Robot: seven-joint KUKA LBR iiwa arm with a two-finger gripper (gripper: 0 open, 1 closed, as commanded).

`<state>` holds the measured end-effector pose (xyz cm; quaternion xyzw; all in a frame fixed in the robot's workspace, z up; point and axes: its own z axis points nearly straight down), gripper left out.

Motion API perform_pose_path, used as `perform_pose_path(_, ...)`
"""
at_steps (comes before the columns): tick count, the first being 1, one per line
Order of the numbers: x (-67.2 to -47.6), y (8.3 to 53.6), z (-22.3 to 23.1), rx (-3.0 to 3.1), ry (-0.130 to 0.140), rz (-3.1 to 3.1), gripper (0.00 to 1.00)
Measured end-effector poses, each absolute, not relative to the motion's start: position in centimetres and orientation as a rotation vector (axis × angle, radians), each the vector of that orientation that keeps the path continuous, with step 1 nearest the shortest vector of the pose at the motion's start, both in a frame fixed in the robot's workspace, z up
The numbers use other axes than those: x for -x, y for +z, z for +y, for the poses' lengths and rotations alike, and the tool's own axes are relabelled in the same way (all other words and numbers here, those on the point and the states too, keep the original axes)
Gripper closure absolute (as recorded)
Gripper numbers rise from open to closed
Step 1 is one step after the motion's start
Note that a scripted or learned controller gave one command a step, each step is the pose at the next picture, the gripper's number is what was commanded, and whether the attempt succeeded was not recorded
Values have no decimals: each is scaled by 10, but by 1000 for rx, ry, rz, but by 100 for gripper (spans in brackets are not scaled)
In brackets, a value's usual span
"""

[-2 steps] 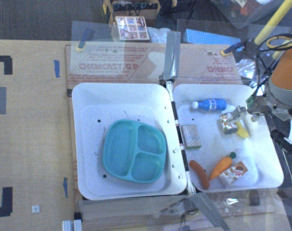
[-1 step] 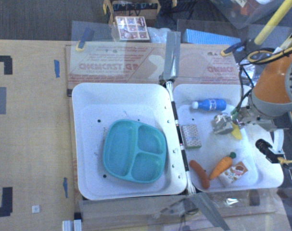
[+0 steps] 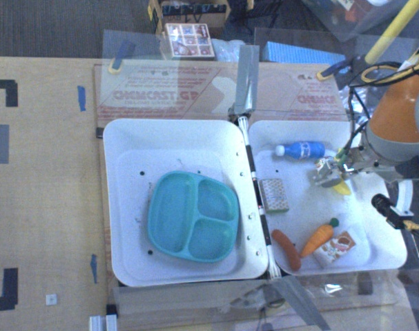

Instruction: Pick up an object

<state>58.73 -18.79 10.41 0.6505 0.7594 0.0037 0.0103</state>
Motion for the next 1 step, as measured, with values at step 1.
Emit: perform_pose_path(1,-636,184,-165,-2076,1,2353,100)
